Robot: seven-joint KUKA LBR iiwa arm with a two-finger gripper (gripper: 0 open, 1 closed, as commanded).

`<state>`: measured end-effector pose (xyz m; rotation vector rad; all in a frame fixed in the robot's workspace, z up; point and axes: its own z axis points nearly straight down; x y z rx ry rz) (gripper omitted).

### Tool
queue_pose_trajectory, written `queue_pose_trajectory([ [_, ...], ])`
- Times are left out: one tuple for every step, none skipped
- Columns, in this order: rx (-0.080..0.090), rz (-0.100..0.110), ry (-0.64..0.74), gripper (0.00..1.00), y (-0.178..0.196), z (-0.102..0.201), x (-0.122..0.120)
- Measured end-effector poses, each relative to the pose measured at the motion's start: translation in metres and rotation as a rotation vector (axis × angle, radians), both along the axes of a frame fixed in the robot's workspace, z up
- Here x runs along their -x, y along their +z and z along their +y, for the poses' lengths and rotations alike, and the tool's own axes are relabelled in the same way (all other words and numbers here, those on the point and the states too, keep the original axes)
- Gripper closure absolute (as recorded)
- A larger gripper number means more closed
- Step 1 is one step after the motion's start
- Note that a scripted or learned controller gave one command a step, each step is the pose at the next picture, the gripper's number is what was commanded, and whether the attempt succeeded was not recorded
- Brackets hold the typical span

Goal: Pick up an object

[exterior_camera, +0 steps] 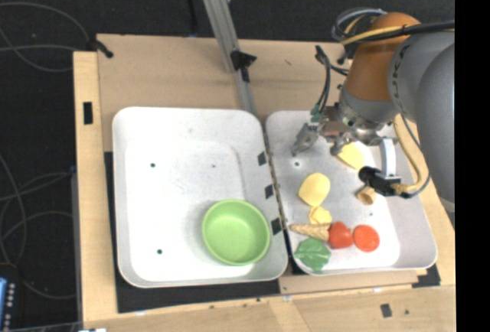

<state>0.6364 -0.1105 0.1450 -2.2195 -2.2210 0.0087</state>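
Matt white bins [191, 139], wooden bench [168, 70]

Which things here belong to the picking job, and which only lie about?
Belong to the job:
gripper, over the right bin
yellow lump
yellow wedge
two red balls
green piece
cone

Lying about:
green bowl in the left bin
metal pole
cables
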Motion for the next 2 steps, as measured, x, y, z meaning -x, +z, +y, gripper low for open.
queue_pose_trajectory([
  [0.001, -0.001, -0.003, 0.00, -0.047, -0.002, 0.001],
  [-0.001, -0.008, -0.006, 1.00, -0.033, -0.003, -0.001],
])
